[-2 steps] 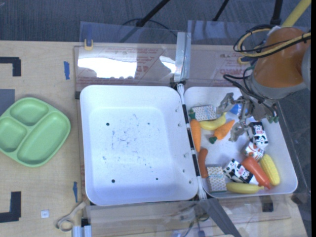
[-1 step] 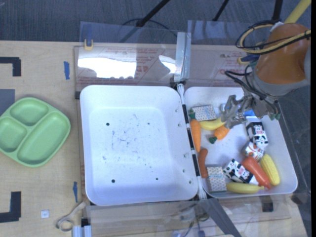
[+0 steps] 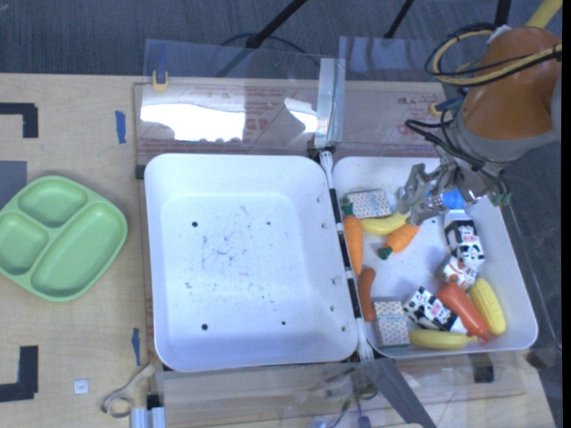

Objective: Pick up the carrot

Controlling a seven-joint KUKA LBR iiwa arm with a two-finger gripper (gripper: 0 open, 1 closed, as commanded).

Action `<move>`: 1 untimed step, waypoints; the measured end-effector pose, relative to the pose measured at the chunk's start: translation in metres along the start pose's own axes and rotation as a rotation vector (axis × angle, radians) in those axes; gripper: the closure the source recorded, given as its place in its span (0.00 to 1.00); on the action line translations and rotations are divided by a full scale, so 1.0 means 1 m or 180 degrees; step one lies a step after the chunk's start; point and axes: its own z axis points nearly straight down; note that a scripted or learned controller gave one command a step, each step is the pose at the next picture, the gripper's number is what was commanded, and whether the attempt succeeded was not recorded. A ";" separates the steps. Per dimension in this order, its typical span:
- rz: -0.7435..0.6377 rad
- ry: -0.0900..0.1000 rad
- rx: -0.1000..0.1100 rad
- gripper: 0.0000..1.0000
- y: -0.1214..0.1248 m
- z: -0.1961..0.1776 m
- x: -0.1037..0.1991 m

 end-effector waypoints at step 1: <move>-0.0001 0.0001 -0.0001 0.00 0.000 0.000 0.000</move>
